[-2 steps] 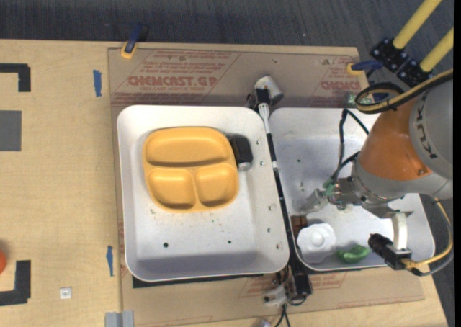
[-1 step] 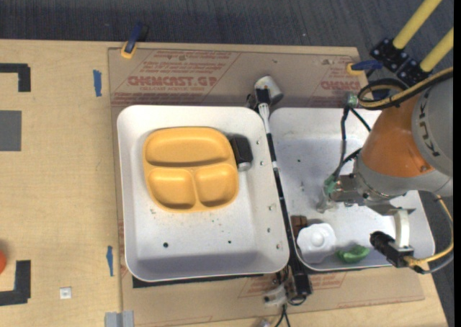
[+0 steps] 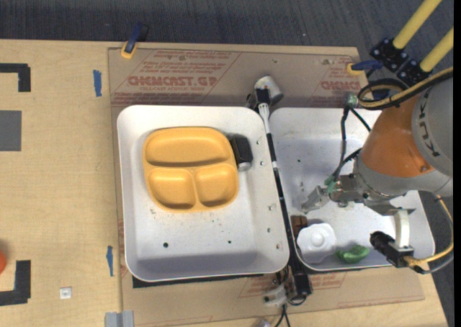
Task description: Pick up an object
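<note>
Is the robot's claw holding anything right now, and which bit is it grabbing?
Nothing. The gripper hangs over the right bin, with no object between its fingers. The white cup and green thing lie below it.

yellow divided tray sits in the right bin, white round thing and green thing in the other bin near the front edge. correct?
Bins are swapped. The camera view shows the yellow divided tray in the left bin, with a small dark object at its right edge. The white round thing and green thing lie in the right bin, near its front edge.
</note>
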Motion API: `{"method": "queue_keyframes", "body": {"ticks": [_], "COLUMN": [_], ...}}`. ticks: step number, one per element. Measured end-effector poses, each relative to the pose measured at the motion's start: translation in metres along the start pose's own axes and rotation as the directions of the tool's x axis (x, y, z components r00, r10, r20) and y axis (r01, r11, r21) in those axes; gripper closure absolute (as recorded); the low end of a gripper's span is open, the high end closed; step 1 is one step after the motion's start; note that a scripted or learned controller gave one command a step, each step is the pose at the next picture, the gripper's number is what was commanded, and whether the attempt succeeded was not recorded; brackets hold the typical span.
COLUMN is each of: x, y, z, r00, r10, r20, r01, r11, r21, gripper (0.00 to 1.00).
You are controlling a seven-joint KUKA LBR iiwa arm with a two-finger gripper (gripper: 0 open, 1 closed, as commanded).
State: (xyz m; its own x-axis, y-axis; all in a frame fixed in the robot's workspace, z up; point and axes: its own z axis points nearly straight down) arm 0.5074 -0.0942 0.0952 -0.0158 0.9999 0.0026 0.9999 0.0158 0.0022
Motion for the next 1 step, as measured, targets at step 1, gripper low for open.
{"method": "queue_keyframes", "body": {"ticks": [1], "x": [-0.0644], "y": [-0.0288], "z": [-0.0645], "r00": [0.989], "r10": [0.148], "r20": [0.004], "r01": [-0.148], "r11": [0.989], "r21": [0.0], "gripper": [0.0]}}
